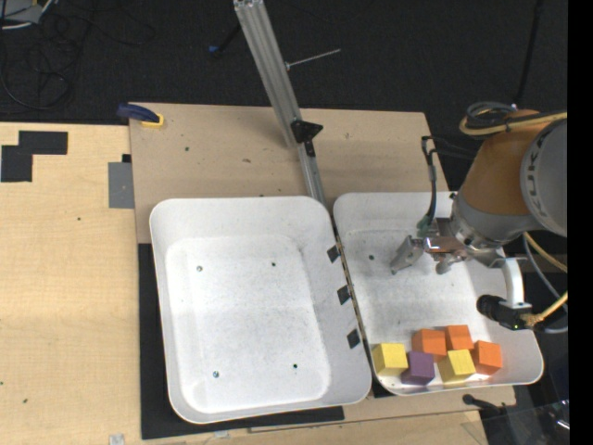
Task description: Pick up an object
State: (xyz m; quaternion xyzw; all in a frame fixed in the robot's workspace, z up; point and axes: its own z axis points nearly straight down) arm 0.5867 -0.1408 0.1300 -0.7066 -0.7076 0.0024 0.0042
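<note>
1. The gripper (424, 255) hangs over the middle of the right bin (371, 221) with its two fingers spread apart and nothing between them.
2. The blocks (435, 352) lie toward the camera from the gripper, well apart from it, clustered against the bin's near rim.
3. The cluster runs roughly along that rim: a yellow block (391, 356) at its left end, then purple (421, 367), yellow, and orange ones (487, 355) to the right.
4. The blocks touch or nearly touch, so I judge a clean grasp easiest on the left yellow one, which stands a little free.
5. The left bin (241, 304) sits beside the right one on a wooden bench (65, 248); a metal rail (273, 72) slants behind.
</note>
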